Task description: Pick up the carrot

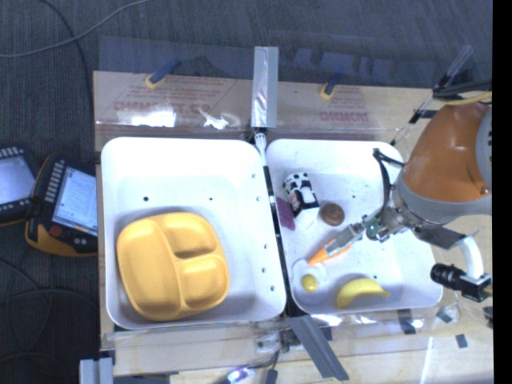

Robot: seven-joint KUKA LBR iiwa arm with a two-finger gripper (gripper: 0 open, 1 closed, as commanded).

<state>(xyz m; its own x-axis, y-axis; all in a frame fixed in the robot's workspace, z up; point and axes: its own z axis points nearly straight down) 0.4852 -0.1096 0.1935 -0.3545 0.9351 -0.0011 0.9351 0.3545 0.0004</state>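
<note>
Here, the arm (444, 166) is reaching in from 3 o'clock over the right bin (364, 154), and its jaws (346, 238) are sitting low near the bin's middle, right at the upper end of the carrot (330, 252). The carrot is lying at a slant in the lower half of the right bin, its orange tip pointing toward 8 o'clock. I cannot tell whether the jaws are spread or pressed together, nor whether they are pinching the carrot, since the metal tips are blurring into it.

Toward 6 o'clock from the carrot, a banana (360, 291) is resting near the bin's front wall, with a small yellow-and-white piece (310, 280) just beside the carrot's tip. A brown ball (332, 213) is lying toward 12 o'clock, and a black-and-white toy (300, 190) is farther toward 10 o'clock.

In the left bin (184, 162), a yellow divided tray (172, 262) is filling the lower part.
</note>
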